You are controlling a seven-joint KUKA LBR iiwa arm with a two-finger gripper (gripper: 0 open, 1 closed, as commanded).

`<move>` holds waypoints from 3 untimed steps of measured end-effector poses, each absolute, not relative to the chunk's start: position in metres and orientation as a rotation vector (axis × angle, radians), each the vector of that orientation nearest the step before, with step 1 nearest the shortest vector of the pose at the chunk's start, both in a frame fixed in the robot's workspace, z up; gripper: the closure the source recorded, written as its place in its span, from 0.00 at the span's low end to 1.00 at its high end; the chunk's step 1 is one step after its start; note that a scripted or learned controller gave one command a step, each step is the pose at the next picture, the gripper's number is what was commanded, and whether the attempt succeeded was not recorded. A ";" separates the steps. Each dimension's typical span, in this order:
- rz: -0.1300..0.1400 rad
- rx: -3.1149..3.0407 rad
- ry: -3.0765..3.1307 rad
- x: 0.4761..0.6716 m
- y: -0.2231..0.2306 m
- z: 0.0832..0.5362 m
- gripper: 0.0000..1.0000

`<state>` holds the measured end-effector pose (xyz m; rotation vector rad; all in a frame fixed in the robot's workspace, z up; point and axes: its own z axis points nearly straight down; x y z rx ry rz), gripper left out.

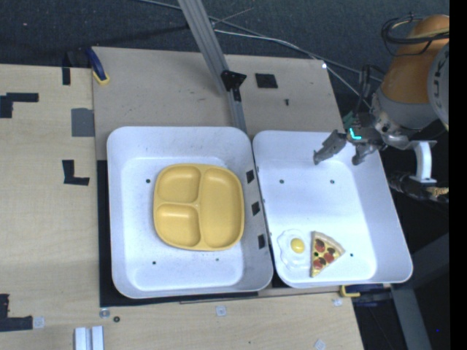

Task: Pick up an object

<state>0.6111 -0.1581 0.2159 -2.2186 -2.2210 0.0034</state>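
Pizza slice (325,253) lies in the right bin's (365,195) near corner, touching a fried egg (294,247). My jaws (341,150) are spread open with nothing between them, above that bin's far right corner. A yellow plate (198,206) sits in the left bin (124,217).

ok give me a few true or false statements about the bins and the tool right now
1. The yellow divided plate lies in the left bin. True.
2. The toy pizza slice is between the fingers of the tool. False: it lies in the right bin, apart from the open tool.
3. The toy fried egg lies beside the pizza slice. True.
4. The tool is over the left bin. False: it is at the right bin's far edge.
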 end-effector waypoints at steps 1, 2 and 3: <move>0.002 -2.219 -2.222 0.612 -0.158 0.217 0.00; 0.007 -2.218 -2.220 0.611 -0.163 0.171 0.00; 0.007 -2.217 -2.221 0.618 -0.166 0.112 0.00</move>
